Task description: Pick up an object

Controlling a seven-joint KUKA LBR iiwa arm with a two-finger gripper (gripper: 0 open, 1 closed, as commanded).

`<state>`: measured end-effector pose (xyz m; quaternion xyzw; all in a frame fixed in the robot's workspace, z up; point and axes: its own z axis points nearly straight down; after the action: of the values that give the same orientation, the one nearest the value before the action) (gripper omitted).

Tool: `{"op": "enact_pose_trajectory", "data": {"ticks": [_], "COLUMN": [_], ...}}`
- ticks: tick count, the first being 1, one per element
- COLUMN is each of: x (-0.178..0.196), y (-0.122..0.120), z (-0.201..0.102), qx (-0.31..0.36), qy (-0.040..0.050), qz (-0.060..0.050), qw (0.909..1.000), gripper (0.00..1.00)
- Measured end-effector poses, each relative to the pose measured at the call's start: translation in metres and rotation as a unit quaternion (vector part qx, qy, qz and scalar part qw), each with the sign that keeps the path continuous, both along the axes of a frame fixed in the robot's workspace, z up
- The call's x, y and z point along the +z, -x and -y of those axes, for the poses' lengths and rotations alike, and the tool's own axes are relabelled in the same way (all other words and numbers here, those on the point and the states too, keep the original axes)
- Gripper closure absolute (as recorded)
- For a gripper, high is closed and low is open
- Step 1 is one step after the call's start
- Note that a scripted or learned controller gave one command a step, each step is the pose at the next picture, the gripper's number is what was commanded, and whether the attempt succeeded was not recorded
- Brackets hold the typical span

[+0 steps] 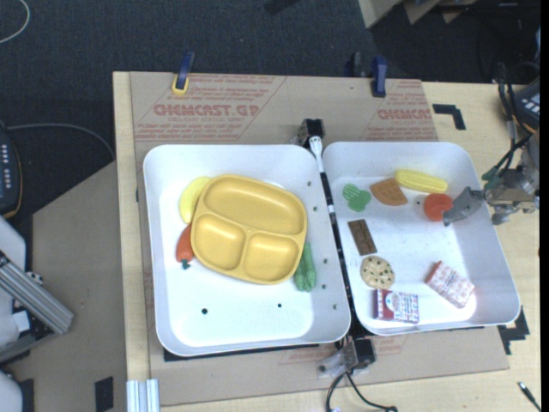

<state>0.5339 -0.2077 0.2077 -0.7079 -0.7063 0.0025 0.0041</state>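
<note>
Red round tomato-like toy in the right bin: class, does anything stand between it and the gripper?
Nothing visible does. The grey two-finger gripper sits just right of the red round tomato-like toy, with bare floor of the right white bin around them.

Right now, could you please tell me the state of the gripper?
Gripper: state cannot be told; it sits beside the small red round object in the right white bin.

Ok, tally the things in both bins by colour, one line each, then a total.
Yellow: 3, divided tray, banana, corn
Red: 4, tomato, pepper, carton, packet
Green: 2, broccoli, leafy piece
Brown or tan: 3, bread piece, chocolate bar, cookie
Total: 12
</note>
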Motion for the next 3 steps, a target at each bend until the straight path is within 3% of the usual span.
{"op": "enact_pose_trajectory", "data": {"ticks": [1,3], "x": [0.005,-0.093], "y": [-0.003,0.012], "z": [0.000,-0.011], "qx": [0.001,0.001], "qy": [0.0013,-0.0006], "qz": [0.005,0.001], "qw": [1.0000,1.0000], "gripper": [0.00,0.00]}}
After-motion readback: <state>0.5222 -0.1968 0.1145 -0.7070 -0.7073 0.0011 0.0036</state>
